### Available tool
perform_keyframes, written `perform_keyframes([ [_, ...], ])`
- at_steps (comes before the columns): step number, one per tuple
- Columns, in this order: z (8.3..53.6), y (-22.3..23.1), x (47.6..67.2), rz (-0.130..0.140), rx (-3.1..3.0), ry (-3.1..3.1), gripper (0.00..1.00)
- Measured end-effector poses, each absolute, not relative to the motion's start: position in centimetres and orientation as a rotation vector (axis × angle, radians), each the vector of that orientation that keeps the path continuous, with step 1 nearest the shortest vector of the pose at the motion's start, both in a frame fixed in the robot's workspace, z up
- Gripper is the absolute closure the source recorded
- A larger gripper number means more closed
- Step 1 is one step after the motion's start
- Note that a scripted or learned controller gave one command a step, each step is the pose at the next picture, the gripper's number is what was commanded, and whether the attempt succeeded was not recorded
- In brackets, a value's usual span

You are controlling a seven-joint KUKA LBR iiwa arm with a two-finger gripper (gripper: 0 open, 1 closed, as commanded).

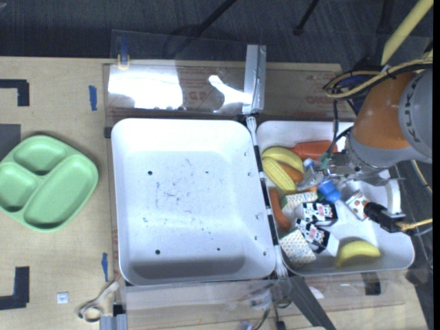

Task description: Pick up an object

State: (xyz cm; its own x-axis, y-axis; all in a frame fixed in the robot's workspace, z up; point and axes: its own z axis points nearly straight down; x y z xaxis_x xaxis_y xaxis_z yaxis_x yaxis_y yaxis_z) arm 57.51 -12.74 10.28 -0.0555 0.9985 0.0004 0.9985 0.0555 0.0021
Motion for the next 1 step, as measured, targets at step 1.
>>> perform_keyframes([
  [1,12.22,-13.27,58.03,0.017,2.153,2.261,1.00],
])
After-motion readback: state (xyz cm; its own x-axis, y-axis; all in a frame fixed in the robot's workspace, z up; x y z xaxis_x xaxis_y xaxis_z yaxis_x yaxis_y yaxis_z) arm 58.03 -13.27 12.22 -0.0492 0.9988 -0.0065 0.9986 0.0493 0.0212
